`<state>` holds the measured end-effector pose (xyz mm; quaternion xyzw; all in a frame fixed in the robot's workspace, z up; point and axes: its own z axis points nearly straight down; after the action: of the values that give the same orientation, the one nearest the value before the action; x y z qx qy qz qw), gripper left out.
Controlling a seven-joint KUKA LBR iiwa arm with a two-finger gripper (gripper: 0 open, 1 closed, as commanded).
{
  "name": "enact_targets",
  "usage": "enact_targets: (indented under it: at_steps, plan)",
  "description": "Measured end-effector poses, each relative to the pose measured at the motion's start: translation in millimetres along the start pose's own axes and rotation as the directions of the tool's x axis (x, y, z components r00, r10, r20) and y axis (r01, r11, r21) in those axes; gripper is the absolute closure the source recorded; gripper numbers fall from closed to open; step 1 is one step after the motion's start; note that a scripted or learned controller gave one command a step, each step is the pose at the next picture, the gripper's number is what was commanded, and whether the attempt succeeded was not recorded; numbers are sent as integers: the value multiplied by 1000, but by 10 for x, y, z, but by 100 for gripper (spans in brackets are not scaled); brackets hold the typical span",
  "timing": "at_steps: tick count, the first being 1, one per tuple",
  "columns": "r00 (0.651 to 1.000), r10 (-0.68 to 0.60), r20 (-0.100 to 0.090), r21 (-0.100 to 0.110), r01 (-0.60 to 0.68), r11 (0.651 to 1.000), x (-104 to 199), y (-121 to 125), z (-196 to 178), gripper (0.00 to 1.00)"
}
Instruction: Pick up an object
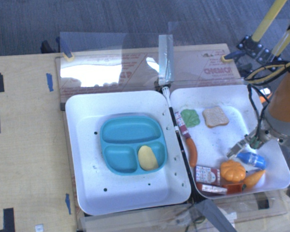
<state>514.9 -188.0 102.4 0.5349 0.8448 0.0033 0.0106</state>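
Note:
My gripper (241,149) hangs low over the right side of the right bin (269,105), reaching in from the right edge. Just below and right of it a small blue bottle-like object (252,160) lies on the bin floor; whether the gripper touches it is unclear. An orange pumpkin-shaped toy (233,171) sits to the left of the blue object, with a carrot-like orange piece (255,178) beside it. Nothing is visibly lifted.
The right bin also holds a bread slice (215,116), a green leaf piece (190,117), an orange sausage (192,151) and a red carton (207,174). In the left bin (83,158), a blue divided tray (131,134) carries a yellow potato-like item (148,158).

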Motion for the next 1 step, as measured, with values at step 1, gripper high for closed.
enact_targets:
  at_steps: [1]
  plan:
    - [1000,27,-8,10,-27,1000,247,-235,142,0]
